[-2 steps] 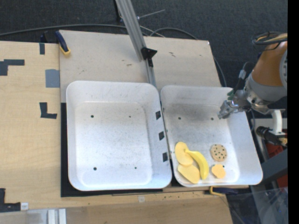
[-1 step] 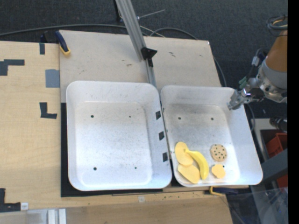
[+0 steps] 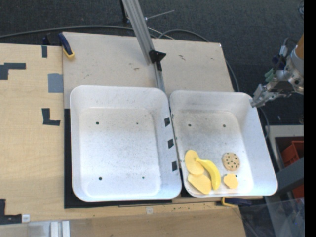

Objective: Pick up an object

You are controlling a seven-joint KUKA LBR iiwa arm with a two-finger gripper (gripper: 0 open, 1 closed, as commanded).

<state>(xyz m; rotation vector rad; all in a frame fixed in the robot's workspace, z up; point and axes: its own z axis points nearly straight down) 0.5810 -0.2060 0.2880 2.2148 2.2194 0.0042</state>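
Several small objects lie in the near part of the right bin [image 3: 256, 137]: a yellow banana [image 3: 211, 172], a pale yellow round piece [image 3: 193, 162], a yellow wedge [image 3: 200, 183], a speckled tan cookie [image 3: 230, 160] and a small orange-yellow piece [image 3: 230, 181]. My gripper [image 3: 258, 100] hangs at the right edge of the view, just beyond the right bin's far right corner, well away from the objects. Nothing shows between its fingers.
The left bin [image 3: 79, 132] stands beside the right one, with black clips along the seam between them. A slanted metal rail [image 3: 140, 26] runs from the top down to the bins' shared far edge. A blue and yellow clamp [image 3: 66, 46] sits at the board's far left.
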